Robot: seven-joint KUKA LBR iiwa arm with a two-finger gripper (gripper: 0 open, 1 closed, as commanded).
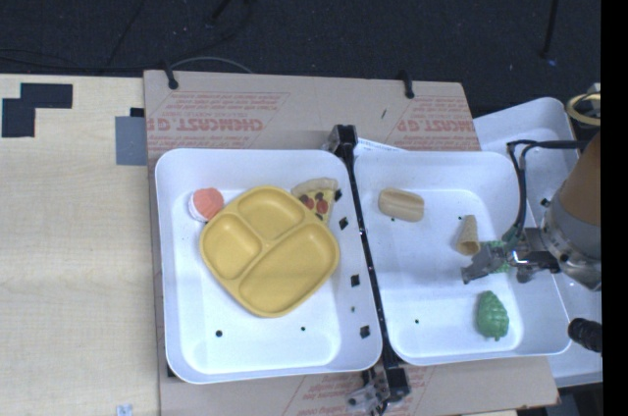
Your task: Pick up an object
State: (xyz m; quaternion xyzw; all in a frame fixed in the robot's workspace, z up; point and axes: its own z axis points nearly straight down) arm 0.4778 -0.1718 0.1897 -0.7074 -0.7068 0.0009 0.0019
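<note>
gripper (481,262) low by the right bin's (432,350) right edge, fingers spread, holding nothing | small tan piece (467,234) just beside it | green object (492,315) near front-right corner | risk: fingers nudge the tan piece aside and close on air

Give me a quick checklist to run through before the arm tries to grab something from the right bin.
1. Pincer inside the right bin: ok.
2. Pincer already holding something: cannot tell.
3. Target within easy reach: ok, the tan cone piece lies just above the pincer and the green object just below.
4. Tan roll lying apart from the other items: ok.
5. Pincer lined up over one item: not ok, it sits between two.
</note>
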